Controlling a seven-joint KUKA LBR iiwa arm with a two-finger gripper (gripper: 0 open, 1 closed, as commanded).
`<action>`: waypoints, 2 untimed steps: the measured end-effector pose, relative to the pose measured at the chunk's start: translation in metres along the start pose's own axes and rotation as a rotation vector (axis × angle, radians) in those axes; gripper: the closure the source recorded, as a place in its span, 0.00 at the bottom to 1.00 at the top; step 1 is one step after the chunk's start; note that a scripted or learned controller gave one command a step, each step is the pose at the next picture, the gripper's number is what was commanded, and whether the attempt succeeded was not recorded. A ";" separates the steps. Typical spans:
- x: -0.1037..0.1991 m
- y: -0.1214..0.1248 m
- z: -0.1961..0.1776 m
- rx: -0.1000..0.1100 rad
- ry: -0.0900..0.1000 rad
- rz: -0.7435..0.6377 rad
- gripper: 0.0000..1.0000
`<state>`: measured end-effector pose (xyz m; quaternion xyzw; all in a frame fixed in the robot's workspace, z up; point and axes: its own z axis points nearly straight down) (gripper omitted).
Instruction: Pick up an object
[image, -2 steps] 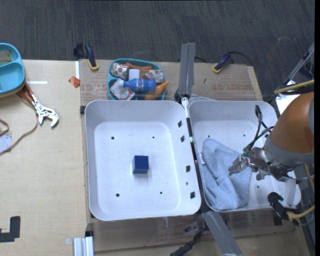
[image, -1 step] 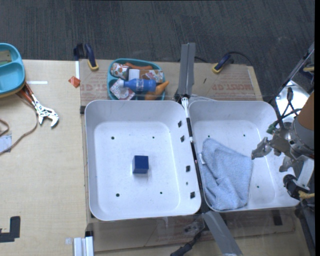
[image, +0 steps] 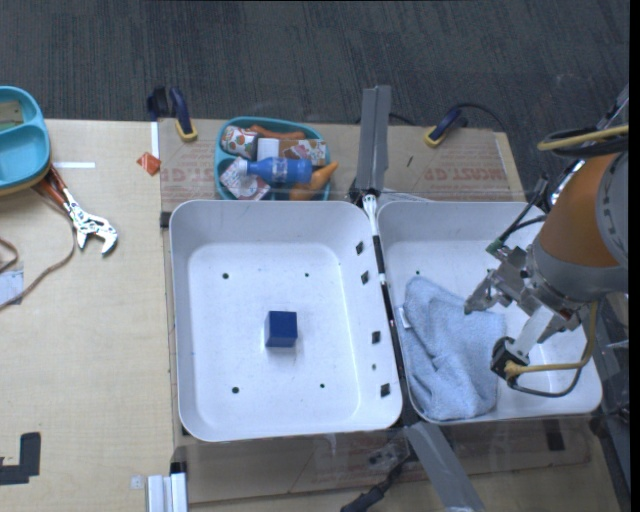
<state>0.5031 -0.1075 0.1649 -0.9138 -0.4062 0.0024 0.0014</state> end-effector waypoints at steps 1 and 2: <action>-0.048 0.055 -0.023 -0.003 0.001 -0.077 0.00; -0.013 0.053 -0.013 -0.002 0.000 0.079 0.00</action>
